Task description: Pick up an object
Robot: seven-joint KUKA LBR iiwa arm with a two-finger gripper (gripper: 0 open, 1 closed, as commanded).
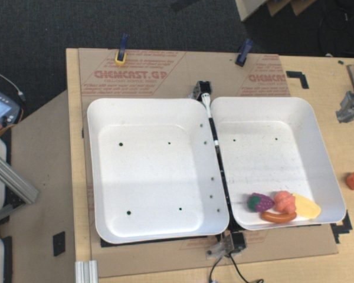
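Where the right white bin [316, 128] comes to its near corner, four small toys lie bunched together. A purple toy [260, 202] is at the left end of the bunch. Just beside it is a pink-red toy [285, 200]. A flat yellow piece [308, 207] touches the pink-red one on its right. A long orange-red toy [277, 217] lies in front of them, near the bin's wall.

The left white bin [94, 158] sits right next to the other one, and they meet along the middle. Both bins rest on a brown board [165, 69] with two blue clamps [243, 52] at its far edge. A small orange thing [353, 181] lies on the bench outside the right bin. A grey metal piece [347, 108] sits further back at that side. How the gripper is set, I cannot tell.
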